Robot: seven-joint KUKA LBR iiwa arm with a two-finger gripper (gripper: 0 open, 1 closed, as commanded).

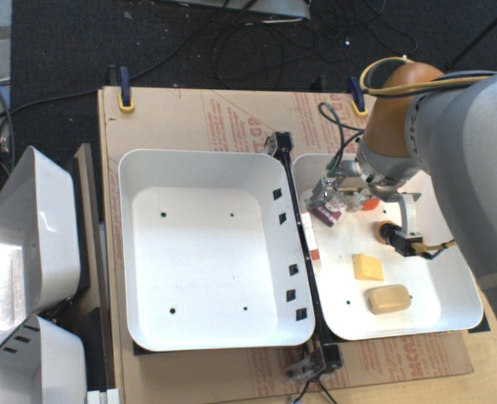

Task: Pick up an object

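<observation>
My gripper (pixel 334 194) reaches down into the right bin (pixel 451 310) near its back left corner. A small purple object (pixel 325 215) lies right at the gripper's tip, touching or nearly touching it; the view does not settle whether it is held. A little red-orange object (pixel 371 202) peeks out just to the right, beside the wrist. Toward the front of the same bin sit a yellow block (pixel 367 267) and, nearer the front, a tan rounded bar (pixel 388 299), both apart from the gripper.
The left bin (pixel 147 171) stands beside the right one, with a black divider rail (pixel 295 225) between them. A small red and white piece (pixel 312 244) lies against the right bin's left wall. Two grey tubs (pixel 29 234) stand off the bench at the left.
</observation>
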